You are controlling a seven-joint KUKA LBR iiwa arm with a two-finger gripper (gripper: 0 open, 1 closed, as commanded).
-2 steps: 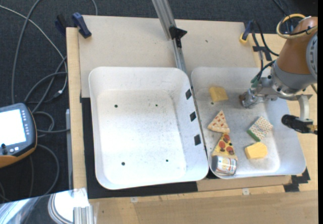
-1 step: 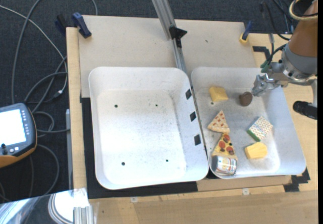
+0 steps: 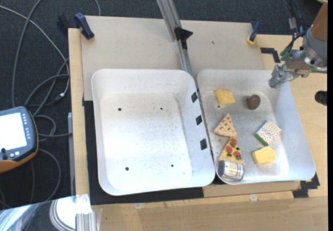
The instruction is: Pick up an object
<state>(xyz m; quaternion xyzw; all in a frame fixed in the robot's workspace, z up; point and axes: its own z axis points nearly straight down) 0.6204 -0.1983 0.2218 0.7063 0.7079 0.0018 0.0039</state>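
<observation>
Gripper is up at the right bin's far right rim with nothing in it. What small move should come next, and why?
Probably a short move left and down toward the brown round piece, the nearest object. The gripper sits above the right bin at its upper right rim, carrying nothing, while every object lies further in: yellow block, pizza slices, can.

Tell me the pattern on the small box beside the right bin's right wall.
The small box has a green and white diamond-like pattern, seen in the camera view.
</observation>
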